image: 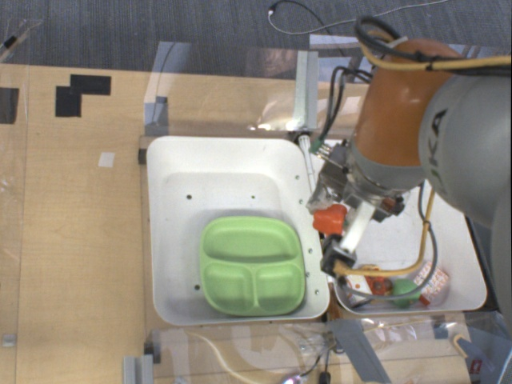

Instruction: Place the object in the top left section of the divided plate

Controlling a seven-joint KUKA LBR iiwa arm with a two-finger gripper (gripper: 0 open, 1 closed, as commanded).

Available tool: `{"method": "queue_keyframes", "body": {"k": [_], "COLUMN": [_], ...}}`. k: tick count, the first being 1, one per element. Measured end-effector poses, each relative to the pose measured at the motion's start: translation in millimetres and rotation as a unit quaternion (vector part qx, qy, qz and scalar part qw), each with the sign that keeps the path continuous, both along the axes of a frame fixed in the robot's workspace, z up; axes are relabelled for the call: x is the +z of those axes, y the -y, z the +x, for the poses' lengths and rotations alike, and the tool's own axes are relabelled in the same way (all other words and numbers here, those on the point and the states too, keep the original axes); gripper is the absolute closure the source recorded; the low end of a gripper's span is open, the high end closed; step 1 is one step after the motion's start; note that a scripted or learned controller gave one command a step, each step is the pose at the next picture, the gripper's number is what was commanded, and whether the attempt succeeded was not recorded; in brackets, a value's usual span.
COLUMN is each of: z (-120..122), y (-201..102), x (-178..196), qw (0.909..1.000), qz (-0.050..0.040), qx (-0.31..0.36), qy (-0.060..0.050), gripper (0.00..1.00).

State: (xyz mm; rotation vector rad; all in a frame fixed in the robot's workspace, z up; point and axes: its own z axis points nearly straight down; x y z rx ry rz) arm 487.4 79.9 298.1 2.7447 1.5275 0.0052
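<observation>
A green divided plate (253, 266) lies in the front part of the left bin (176, 182), with one long section at the back and two smaller ones at the front. My gripper (326, 208) hangs over the wall between the two bins, just right of the plate's back right corner. A small orange-red object (329, 219) is clamped between its fingers, and the gripper is shut on it. The object hangs above the bin's edge, outside the plate.
The right bin (468, 294) holds several small items at its front: a red and white piece (370, 282), a green piece (404, 291) and a patterned packet (436, 282). The arm's bulk covers most of that bin. A metal post (305, 90) stands behind the bins.
</observation>
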Motion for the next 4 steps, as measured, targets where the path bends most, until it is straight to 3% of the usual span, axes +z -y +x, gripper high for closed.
{"method": "queue_keyframes", "body": {"k": [1,2,3,4], "z": [16.9,-1.2,0.5,1.6], "y": [39.0,18.3,17.8,17.5], "x": [29.5,-115.0,74.4,85.0], "qw": [0.971,0.9402,0.9186,0.9187], "qz": [-0.0004,0.0002,0.0016,0.0019], "qx": [-0.239,-0.34,-0.395,-0.395], "qy": [-0.001,-0.003,0.0,0.001], "gripper": [1.0,1.0,1.0,1.0]}}
